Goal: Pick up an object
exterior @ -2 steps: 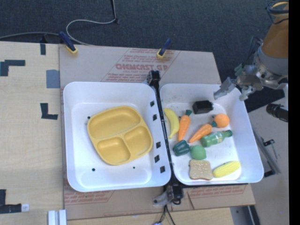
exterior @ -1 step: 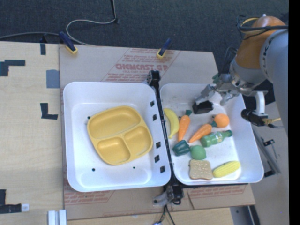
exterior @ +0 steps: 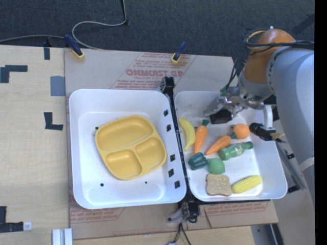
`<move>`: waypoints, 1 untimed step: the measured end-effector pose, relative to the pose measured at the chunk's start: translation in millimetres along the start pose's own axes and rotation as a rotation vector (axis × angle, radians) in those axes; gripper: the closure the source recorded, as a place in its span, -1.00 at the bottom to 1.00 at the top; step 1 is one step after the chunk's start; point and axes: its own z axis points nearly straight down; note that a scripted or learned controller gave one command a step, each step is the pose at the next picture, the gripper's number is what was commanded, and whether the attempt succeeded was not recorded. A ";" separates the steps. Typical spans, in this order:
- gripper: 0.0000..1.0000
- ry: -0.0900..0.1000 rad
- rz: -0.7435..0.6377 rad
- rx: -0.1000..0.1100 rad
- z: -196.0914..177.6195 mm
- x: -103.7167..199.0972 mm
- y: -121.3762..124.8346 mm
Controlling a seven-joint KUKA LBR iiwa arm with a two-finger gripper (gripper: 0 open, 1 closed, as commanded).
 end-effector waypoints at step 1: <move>1.00 -0.002 -0.001 0.000 -9.8 0.1 0.2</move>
